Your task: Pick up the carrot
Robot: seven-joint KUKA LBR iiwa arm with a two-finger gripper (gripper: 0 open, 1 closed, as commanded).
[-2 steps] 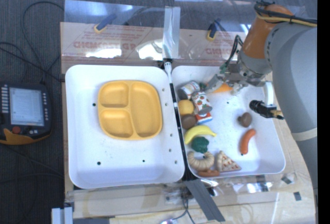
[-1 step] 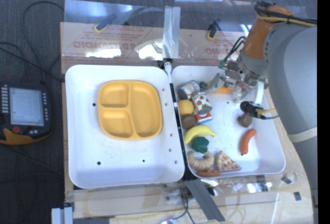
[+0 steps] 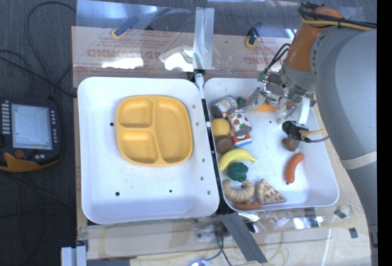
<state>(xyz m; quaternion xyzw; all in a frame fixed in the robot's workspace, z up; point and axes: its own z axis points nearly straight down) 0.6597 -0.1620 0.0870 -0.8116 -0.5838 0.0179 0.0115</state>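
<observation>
1. Although the arm reaches in from the right of the frame, its gripper (image 3: 269,96) sits over the upper part of the right bin (image 3: 269,151). Whether it is released or clenched cannot be told, as the wrist hardware hides the working end.
2. The carrot (image 3: 266,107) is judged to be the small orange patch just below and beside the gripper, near the bin's upper wall. Only part of it is visible.
3. Key relation: the carrot lies slightly toward the bottom of the frame from the gripper, very near it. Contact cannot be confirmed. Its long axis appears to run roughly left to right, but too little is visible to be sure.
4. Nothing is visibly held, so the pick is judged not yet made.
5. Contents of the right bin:
   - a can (image 3: 225,104) at upper left
   - a lemon (image 3: 220,127) below the can
   - a banana (image 3: 236,157) and broccoli (image 3: 237,171) at the centre
   - a pizza slice (image 3: 268,192) at the bottom
   - a sausage (image 3: 294,168) at lower right, similar in colour and a possible source of confusion
6. The left bin (image 3: 92,197) holds one yellow divided plate (image 3: 153,130) with nothing in its compartments — well apart from the work.
</observation>
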